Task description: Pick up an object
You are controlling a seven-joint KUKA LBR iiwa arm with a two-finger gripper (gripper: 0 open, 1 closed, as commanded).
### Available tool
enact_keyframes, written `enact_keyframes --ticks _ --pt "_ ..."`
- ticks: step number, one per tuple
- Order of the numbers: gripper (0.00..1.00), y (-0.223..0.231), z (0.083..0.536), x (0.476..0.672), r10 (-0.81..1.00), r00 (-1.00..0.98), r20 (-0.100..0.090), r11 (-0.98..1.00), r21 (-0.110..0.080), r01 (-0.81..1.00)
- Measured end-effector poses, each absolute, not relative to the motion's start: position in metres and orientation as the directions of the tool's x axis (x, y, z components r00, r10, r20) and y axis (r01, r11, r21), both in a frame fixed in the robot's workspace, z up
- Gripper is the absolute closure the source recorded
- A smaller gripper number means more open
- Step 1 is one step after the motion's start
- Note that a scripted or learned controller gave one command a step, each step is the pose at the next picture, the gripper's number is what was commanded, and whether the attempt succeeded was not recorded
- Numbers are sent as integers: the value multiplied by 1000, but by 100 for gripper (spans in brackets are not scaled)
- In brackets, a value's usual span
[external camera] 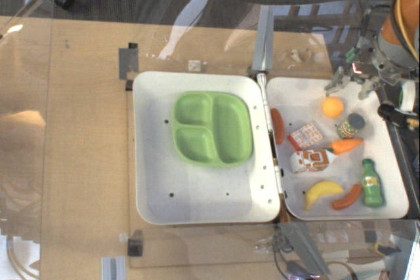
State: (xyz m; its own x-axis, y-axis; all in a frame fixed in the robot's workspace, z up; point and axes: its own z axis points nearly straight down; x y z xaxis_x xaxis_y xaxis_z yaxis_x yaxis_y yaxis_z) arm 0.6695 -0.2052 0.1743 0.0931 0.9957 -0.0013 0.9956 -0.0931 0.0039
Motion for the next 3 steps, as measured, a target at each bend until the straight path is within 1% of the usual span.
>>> enact_keyframes --ticks 1,2,3 --pt "0 -199 97 671 1000 20 -2 -20 6 1000" --pt "100 -197 109 673 1000 14 -4 -14 11 1000" --pt "100 -161 224 651 1000 -26 -2 26 10 1000"
